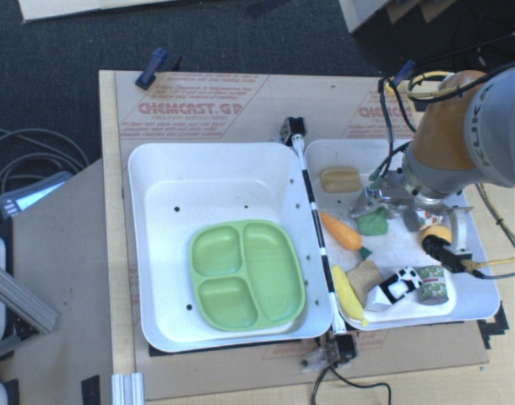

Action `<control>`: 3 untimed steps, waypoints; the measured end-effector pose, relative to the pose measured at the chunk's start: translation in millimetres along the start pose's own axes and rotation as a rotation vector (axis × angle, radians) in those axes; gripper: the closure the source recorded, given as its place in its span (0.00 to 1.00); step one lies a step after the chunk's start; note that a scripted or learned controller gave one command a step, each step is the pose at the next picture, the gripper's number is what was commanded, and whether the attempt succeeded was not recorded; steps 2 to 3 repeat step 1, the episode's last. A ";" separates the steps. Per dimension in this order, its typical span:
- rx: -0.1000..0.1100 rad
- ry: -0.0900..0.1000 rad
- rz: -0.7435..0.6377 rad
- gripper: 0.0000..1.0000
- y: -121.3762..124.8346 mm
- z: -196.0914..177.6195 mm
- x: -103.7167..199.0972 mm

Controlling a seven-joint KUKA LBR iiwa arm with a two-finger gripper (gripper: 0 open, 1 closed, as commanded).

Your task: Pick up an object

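I see the arm (460, 133) reaching in over the right bin (481, 309), its orange band above the wrist, with the gripper (382, 202) lowered among the objects near the middle of that bin. I cannot tell how the claw stands; the wrist hides most of it.

Just under the gripper lies a small green object (374, 224), touching or nearly touching the metal parts; I cannot tell whether it is between them. A tan bread-like piece (340, 179) sits toward the far edge of the right bin, near the wall it shares with the left bin. An orange carrot (341, 231) lies slantwise just beside that shared wall, close to the green object. Toward the near edge, a yellow banana (348, 295) lies along the shared wall, with a tan block (365, 277) beside it and a black-and-white item (398, 286) next to that. A small printed can (433, 287) rests at the near right corner. A yellow-and-black cable fitting (443, 248) hangs off the wrist above these.

The left bin (156, 175) holds a green divided tray (246, 274) toward its near edge.
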State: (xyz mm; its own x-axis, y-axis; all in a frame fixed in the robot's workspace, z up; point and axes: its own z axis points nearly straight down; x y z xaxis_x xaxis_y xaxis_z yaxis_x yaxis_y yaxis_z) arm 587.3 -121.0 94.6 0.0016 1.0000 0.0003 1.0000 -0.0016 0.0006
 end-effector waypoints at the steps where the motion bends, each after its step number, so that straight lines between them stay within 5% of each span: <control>1: -0.002 0.001 -0.003 1.00 -1.0 -90.9 87.1; 3: -0.002 0.001 -0.003 1.00 -1.0 -90.9 87.1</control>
